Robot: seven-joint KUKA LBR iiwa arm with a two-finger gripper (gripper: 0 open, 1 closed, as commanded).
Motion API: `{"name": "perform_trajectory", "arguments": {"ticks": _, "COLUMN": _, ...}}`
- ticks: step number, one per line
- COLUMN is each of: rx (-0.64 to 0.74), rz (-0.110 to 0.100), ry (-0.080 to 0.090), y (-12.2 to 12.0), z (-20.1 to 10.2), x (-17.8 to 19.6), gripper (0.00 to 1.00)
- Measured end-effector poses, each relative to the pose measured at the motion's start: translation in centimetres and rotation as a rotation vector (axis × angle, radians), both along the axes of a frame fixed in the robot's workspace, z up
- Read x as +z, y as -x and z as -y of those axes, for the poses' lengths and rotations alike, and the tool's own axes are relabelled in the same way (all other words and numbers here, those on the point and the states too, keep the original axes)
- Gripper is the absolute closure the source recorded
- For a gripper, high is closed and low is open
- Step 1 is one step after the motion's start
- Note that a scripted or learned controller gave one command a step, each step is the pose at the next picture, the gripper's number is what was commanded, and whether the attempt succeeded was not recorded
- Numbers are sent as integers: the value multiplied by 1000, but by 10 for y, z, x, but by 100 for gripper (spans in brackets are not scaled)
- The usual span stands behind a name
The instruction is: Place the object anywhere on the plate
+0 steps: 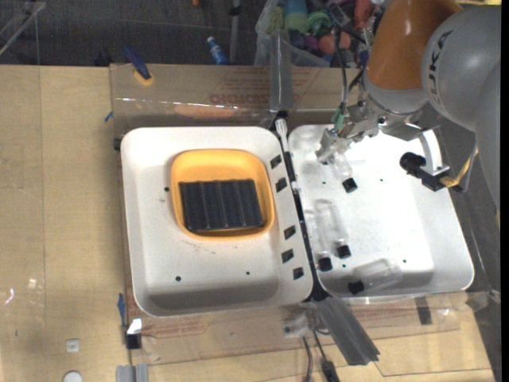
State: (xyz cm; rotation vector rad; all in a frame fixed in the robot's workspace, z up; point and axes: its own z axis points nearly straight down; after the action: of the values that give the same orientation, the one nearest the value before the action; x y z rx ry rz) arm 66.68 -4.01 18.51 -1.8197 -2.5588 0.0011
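Already the black ribbed rectangular slab (221, 205) lies flat on the yellow-orange plate (183, 169) in the left white bin (143, 213), well to the view's left of the fingers (328, 147). These hang over the right white bin's (429, 245) far corner, with the grey arm (469, 54) bent down above them. I cannot tell how wide they stand.

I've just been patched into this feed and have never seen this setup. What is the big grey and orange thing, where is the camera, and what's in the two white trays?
One fixed camera looks down at a slant on a bench. The grey and orange thing is a robot arm reaching in from the right; its gripper hangs over the right bin, with nothing visibly held. The left bin holds an orange plate with a dark ribbed object lying on it. The right bin contains clear plastic items that are hard to make out.
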Motion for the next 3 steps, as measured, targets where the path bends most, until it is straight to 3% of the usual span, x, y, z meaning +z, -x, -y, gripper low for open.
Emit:
{"name": "perform_trajectory", "arguments": {"ticks": 1, "rx": 139, "rz": 1, "ry": -1, "y": 0, "z": -11, "x": 0, "gripper": 100}}
{"name": "perform_trajectory", "arguments": {"ticks": 2, "rx": 249, "rz": 8, "ry": 1, "y": -1, "z": -17, "x": 34, "gripper": 100}}
{"name": "perform_trajectory", "arguments": {"ticks": 3, "rx": 249, "rz": 8, "ry": 1, "y": -1, "z": -17, "x": 34, "gripper": 0}}
